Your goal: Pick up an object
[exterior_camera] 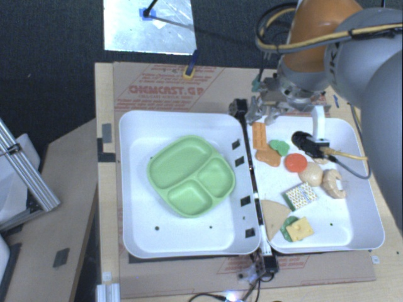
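Several small food items lay clustered in the right bin; the end effector hung over its far left corner, just above an orange stick. A steady vertical descent centred on the stick would serve best. Finger state could not be told — the wrist hid them.

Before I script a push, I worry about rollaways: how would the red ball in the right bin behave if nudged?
The red ball looks round and smooth, so it would probably roll rather than slide. Neighbours crowd it, the orange piece to the left and the beige lump below, so it likely stops soon. Its glossy, curved surface may slip from a pinch.
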`<state>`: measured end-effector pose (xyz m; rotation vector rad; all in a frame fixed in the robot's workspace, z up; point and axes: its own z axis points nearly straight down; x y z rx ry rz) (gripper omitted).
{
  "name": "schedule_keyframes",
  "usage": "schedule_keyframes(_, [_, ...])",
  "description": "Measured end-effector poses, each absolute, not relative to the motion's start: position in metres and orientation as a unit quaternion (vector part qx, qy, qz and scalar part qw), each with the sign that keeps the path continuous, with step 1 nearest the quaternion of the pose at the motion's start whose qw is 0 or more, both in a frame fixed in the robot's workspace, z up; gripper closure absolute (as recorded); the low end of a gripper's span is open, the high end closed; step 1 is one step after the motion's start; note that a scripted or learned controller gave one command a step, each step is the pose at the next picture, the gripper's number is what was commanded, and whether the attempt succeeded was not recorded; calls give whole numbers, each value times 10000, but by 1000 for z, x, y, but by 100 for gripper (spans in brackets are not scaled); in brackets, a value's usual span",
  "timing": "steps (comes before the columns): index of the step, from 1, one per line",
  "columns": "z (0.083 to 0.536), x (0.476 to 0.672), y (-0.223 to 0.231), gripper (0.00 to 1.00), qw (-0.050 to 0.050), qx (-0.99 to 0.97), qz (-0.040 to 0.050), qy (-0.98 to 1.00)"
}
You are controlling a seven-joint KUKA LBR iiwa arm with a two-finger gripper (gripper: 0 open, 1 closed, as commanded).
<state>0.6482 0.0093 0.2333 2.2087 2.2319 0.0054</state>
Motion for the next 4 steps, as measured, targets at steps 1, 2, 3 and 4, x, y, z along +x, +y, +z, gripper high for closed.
schedule_keyframes(1, [222,640,42,100,-1,7043,7,7100])
schedule_keyframes(2, [218,650,31,100,11,7068,6,7074])
schedule_keyframes(3, [235,640,32,100,6,7068,11,7075])
schedule_keyframes(4, [235,643,28,100,9,7071,9,7071])
